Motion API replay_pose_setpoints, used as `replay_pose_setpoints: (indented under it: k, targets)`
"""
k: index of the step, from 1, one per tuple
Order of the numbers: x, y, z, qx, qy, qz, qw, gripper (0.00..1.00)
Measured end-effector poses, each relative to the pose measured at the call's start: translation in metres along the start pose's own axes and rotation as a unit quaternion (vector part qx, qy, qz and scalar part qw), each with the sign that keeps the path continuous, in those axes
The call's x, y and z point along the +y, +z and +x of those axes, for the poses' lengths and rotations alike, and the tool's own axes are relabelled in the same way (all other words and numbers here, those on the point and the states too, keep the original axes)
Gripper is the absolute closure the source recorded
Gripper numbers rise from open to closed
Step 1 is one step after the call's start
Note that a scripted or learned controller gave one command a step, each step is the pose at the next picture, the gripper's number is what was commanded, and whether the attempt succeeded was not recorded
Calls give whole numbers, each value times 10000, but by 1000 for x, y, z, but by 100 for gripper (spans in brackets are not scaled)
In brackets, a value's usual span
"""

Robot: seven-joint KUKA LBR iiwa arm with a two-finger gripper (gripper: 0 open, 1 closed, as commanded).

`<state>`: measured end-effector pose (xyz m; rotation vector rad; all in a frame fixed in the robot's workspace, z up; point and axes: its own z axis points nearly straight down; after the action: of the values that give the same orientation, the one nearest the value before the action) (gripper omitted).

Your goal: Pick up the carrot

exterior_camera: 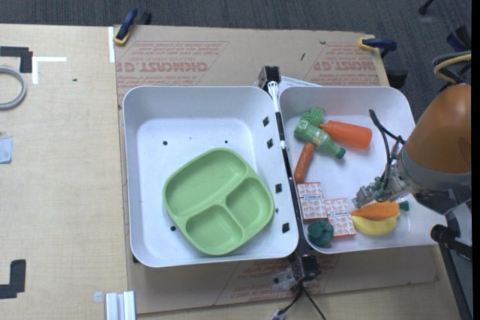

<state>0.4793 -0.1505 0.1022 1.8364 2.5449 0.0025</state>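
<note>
Gripper (381, 195) hovers low at the right bin's (396, 103) near-right corner — you cannot tell its state. Your carrot (349, 133) lies far-side, against a green bottle (319, 135) — light, rigid, smooth plastic by its look; grasp mid-body, across its width.

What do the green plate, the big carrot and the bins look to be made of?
Green plate: likely moulded plastic, matte, uniform colour, soft rounded compartment ridges.
Big carrot: probably toy plastic, smooth, faint sheen, flat orange.
Bins: seemingly thin white plastic, slightly glossy, rounded formed corners.
All judged by look alone.
</note>
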Motion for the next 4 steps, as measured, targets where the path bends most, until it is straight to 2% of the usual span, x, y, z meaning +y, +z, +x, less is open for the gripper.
replay_pose_setpoints:
  k: [1,2,3,4]
  targets:
    - [-7,10,-15,8,-1537,9,9881,100]
    - [-8,9,-19,-31,-1527,11,9883,0]
    - [24,-111,-15,-4,-2292,0,9734,0]
    - [-11,9,-33,-8,-3483,-7,9374,0]
